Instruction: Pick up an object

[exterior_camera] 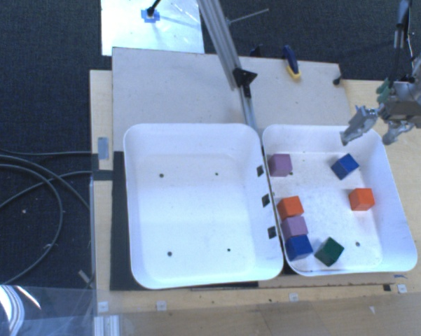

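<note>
At the frame's right edge, the open, empty gripper [373, 130] hovers above a small blue cube [344, 166], likely light and rigid, best pinched across flat sides.

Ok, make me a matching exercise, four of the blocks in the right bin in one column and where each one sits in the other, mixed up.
Blocks:
1. green wooden cube
2. purple wooden cube beside the divider
3. lone orange wooden cube
4. blue wooden cube nearest the end effector

Places:
A. far left corner of the right bin
B. near edge, right of another blue cube
C. below the open end effector
D. toward the right wall, mid-bin

Pairs: 1-B, 2-A, 3-D, 4-C
</note>
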{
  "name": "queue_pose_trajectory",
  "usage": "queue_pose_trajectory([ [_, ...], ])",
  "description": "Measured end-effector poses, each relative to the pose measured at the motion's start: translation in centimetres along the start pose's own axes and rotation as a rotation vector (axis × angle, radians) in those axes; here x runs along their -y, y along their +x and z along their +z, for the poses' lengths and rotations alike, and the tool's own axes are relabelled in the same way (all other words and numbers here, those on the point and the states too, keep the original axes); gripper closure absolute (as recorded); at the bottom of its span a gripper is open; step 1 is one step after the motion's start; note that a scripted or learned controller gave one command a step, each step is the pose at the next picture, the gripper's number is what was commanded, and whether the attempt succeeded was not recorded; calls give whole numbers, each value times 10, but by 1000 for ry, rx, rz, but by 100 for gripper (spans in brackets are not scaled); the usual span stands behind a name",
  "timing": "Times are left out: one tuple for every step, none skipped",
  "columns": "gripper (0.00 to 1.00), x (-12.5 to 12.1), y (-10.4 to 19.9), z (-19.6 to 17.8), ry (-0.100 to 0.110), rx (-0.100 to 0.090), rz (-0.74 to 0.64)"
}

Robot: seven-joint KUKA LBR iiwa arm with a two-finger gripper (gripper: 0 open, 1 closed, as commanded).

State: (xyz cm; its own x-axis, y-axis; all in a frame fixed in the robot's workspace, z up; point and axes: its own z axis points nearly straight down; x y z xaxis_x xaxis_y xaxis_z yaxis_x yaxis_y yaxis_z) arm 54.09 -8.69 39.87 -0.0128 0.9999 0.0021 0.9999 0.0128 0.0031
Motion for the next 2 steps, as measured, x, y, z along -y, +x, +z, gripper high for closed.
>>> queue_pose_trajectory([
  [0,1,-5,0,0,3,8],
  [0,-32,-50,90,7,3,14],
])
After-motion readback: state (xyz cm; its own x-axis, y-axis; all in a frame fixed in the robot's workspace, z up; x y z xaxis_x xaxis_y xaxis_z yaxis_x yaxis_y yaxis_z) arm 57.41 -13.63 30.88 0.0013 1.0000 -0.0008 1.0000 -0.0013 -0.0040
